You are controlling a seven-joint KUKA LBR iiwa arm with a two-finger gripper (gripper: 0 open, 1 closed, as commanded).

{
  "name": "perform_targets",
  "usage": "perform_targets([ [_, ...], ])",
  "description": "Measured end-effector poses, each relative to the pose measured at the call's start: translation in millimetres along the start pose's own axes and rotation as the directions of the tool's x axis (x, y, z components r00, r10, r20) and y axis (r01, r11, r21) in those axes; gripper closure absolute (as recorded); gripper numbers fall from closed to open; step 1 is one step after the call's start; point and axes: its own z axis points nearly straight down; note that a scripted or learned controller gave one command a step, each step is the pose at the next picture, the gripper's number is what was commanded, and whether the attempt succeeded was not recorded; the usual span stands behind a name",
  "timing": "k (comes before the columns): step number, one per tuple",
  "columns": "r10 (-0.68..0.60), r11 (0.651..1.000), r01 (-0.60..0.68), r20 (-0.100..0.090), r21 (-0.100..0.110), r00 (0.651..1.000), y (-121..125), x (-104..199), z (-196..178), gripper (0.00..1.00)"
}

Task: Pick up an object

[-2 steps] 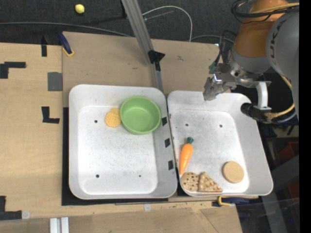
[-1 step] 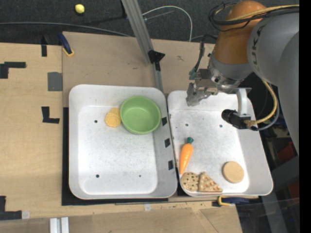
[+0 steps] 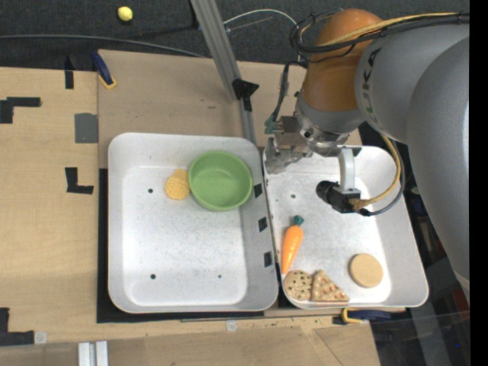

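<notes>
Your gripper (image 3: 284,152) hangs over the right bin's (image 3: 396,292) upper left corner; I cannot tell its state. The carrot (image 3: 291,246) lies near the bin's left wall, probably light, stiff and smooth. Take it across the middle.

A wooden bench (image 3: 46,227) is carrying black tape marks (image 3: 75,180). Dark carpet (image 3: 61,6) is lying beyond it. A grey metal pole (image 3: 217,44) is slanting across.

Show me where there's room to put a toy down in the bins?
Left bin: bare floor in front of the green bowl and yellow cracker. Right bin: crowded near its front corner by carrot, cookie, pizza slice.
</notes>
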Motion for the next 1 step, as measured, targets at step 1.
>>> perform_targets([
  [1,-0.002,1.0,0.002,0.0,-0.002,1.0,-1.2,64.4,-7.1,1.0],
])
